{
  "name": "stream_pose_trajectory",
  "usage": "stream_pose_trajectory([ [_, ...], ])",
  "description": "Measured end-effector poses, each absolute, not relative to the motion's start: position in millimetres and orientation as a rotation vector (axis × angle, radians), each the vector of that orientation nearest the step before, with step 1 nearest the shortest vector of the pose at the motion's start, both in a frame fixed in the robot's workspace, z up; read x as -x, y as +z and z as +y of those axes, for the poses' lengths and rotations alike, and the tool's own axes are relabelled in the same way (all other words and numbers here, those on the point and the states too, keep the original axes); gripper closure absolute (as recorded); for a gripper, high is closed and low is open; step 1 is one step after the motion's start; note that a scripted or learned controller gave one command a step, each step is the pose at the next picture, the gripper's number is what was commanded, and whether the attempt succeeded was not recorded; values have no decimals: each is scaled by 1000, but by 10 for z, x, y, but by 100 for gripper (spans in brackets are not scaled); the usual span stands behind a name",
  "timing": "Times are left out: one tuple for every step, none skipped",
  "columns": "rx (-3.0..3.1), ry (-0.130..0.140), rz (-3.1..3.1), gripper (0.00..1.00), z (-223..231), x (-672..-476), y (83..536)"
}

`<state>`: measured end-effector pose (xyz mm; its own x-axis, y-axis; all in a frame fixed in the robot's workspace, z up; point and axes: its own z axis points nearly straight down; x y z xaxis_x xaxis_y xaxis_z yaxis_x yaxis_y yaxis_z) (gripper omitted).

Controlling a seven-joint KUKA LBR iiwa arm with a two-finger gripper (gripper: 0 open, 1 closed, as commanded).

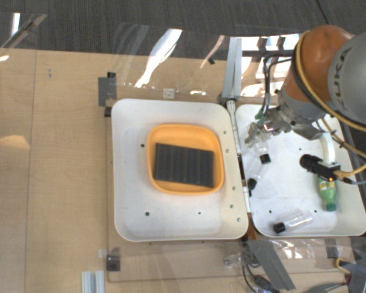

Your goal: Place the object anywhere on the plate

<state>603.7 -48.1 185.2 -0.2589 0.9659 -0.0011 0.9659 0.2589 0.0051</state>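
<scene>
While the arm [329, 72] leans in from the right, two white bins sit side by side and one plate waits in the left bin [128, 182].

One grey arm with an orange band bends low over the right bin's [354, 224] far left corner, its gripper [260, 129] hanging just above the bin floor; whether the claw is spread or pressed together cannot be told. One orange plate [184, 140], square with rounded corners, lies in the left bin and carries a dark ribbed insert [184, 165]. Scattered well apart in the right bin are one green bottle [328, 193] near the right wall, one clear tube with a black cap [291, 221] at the near edge, and one small black piece [265, 159] just below the gripper.
</scene>
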Motion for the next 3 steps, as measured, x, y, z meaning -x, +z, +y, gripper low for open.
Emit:
stream_pose_trajectory([
  [-1930,6,2475,100,186,-6112,1924],
  [-1930,6,2474,0,183,-6113,1925],
  [-1930,6,2474,0,183,-6113,1925],
])
